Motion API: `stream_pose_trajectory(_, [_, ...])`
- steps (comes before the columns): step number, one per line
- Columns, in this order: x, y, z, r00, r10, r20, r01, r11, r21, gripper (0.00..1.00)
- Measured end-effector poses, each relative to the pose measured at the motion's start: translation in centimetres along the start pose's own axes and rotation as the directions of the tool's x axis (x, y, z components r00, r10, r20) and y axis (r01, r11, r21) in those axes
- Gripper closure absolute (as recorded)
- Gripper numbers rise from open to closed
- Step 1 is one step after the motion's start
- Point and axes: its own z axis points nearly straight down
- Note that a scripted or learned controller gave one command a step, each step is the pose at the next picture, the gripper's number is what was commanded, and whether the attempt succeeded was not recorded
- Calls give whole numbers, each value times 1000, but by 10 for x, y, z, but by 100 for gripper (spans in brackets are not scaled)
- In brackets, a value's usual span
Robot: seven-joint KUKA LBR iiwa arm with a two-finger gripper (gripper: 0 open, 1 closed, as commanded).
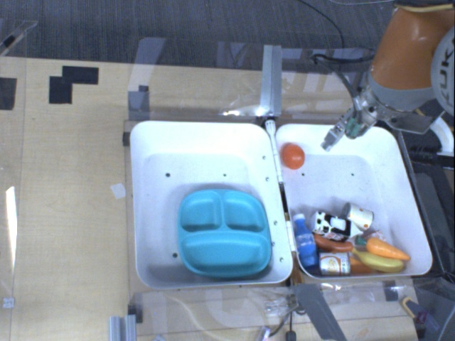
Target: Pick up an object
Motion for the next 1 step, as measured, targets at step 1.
stream_pose_trajectory(1, [0, 2, -13, 1000, -3, 6, 4, 1000, -6, 100])
